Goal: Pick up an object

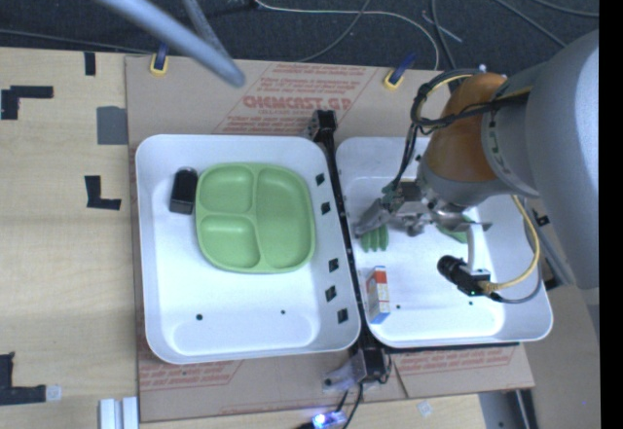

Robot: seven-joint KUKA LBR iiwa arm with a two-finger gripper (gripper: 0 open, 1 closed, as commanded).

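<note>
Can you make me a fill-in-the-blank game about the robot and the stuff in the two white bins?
1. The divided plate in the left bin is the colour ____.
2. The small black object lies beside the plate's ____ edge in the picture.
3. The gripper is over the ____ bin.
4. The small orange and white box lies in the ____ bin.

Missing words: green; left; right; right

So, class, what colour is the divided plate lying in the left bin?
Light green: the divided plate has three compartments, seen clearly in the camera view.
</note>
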